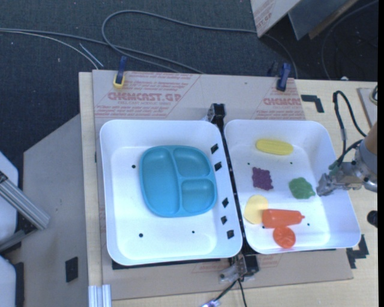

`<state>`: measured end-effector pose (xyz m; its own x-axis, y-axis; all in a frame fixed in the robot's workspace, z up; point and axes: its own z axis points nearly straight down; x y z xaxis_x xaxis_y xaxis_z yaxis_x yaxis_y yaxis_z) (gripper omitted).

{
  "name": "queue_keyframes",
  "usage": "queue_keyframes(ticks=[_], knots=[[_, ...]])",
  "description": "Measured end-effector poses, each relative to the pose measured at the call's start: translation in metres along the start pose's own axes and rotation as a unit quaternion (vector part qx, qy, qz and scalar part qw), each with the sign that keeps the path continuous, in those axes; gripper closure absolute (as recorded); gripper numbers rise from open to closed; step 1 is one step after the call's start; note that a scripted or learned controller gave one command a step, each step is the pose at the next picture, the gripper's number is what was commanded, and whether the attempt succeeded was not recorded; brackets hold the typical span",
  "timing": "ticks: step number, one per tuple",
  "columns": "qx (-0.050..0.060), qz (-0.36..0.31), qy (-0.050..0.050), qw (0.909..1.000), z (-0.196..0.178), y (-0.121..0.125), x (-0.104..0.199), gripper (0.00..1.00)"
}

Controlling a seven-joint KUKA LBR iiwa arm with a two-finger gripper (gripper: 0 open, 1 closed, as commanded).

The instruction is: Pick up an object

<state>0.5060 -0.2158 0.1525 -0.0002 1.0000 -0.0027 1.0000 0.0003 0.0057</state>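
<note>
Two white bins (114,180) are sitting side by side, the left holding a turquoise divided plate (178,180), the right showing a yellow corn cob (274,147), purple grapes (261,178), green broccoli (301,188), an orange carrot (281,217) and a red-orange tomato (284,237).

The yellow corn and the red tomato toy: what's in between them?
In the camera view, between the yellow corn and the round red tomato toy lie the purple grape bunch and the orange carrot.

Left of centre: shallow white plastic bin (114,198) holding a blue sectioned plastic tray (178,180). Upper frame: yellow-and-blue clamp (120,75), blue clamp (283,77), grey cables (138,18) on dark floor.
</note>
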Motion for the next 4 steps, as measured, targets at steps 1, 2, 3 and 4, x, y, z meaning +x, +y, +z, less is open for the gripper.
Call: queue_keyframes(ticks=[1, 2, 3, 4], knots=[[-0.001, -0.001, 0.000, 1.0000, -0.064, 0.004, -0.001, 1.00], [-0.001, -0.001, 0.000, 1.0000, -0.119, 0.015, -0.007, 1.00], [0.004, -0.002, 0.002, 1.0000, -0.107, 0.015, 0.037, 1.00], [0.004, -0.003, 0.004, 1.0000, -0.095, 0.013, 0.099, 1.00]])
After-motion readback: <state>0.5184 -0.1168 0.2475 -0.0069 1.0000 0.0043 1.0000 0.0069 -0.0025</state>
